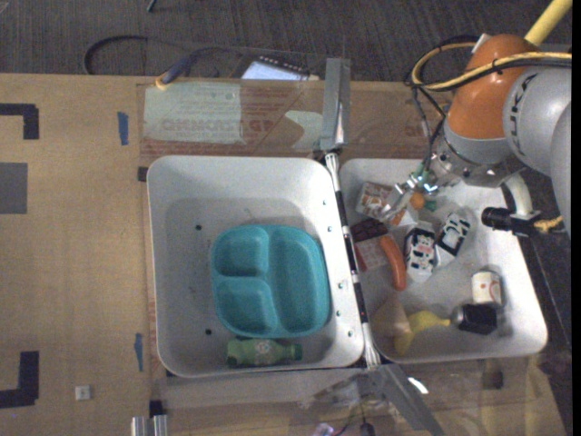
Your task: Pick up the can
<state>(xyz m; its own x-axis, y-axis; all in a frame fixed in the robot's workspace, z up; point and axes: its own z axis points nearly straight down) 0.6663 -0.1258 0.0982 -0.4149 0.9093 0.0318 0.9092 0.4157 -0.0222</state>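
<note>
The can, small and white, stands near the right bin's three o'clock wall, well clear of my fingers, which hang at its ten o'clock over a crumpled wrapper; open or closed, I cannot tell.

Single fixed overhead camera, slanted (arm enters right).
</note>
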